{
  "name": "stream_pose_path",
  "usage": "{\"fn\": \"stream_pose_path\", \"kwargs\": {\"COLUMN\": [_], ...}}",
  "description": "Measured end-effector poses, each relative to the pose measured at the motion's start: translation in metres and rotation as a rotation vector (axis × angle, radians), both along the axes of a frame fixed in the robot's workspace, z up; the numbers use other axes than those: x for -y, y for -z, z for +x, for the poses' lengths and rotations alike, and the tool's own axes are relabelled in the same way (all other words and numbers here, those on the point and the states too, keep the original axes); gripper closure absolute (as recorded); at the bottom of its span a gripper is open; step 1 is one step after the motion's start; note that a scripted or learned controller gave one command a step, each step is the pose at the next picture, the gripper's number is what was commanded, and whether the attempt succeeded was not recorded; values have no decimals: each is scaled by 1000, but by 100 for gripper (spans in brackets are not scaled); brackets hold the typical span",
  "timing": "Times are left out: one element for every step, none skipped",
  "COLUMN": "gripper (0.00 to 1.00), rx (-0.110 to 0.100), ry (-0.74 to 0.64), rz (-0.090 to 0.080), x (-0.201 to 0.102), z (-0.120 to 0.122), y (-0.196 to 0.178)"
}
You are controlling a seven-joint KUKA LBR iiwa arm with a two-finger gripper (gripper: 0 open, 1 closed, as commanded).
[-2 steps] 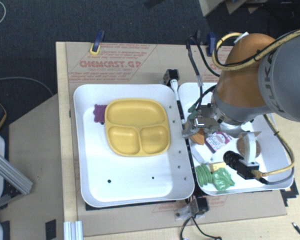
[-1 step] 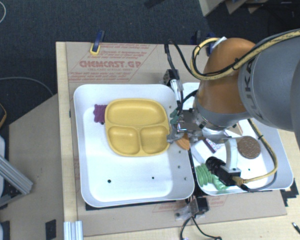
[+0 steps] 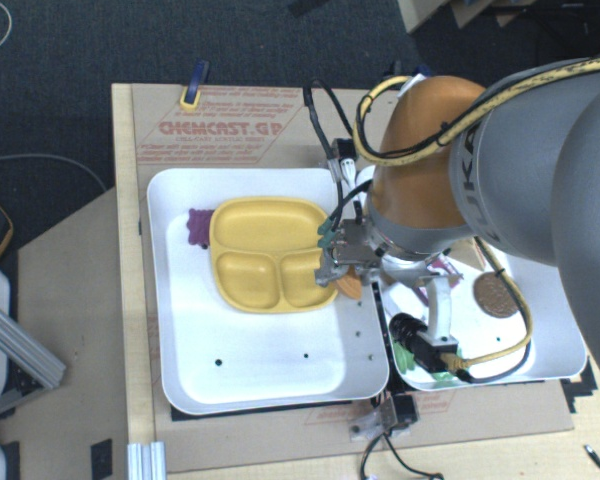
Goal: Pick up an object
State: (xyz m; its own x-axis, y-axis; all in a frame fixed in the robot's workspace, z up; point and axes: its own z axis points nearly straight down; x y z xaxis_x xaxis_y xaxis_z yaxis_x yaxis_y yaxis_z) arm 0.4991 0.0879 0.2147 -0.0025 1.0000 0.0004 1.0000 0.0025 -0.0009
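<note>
One yellow tray (image 3: 268,253) crowds the left bin (image 3: 180,298), purple object (image 3: 197,226) alongside.

Single fixed cam, overhead, looking down at a slant on bench w/ left bin (image 3: 180,368) at frame centre and right bin (image 3: 565,343) at lower right; arm (image 3: 520,158) is crowding upper right, near lens.

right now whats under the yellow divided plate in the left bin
A purple object sticks out from beneath the yellow divided plate at its left edge, on the left bin floor. How far it runs underneath, and anything else there, is covered.
</note>
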Motion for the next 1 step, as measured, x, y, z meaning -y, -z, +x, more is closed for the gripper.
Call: {"fn": "stream_pose_path", "kwargs": {"gripper": [100], "rx": [1], "ry": [2], "rz": [0], "x": [-2], "z": [2], "y": [0]}}
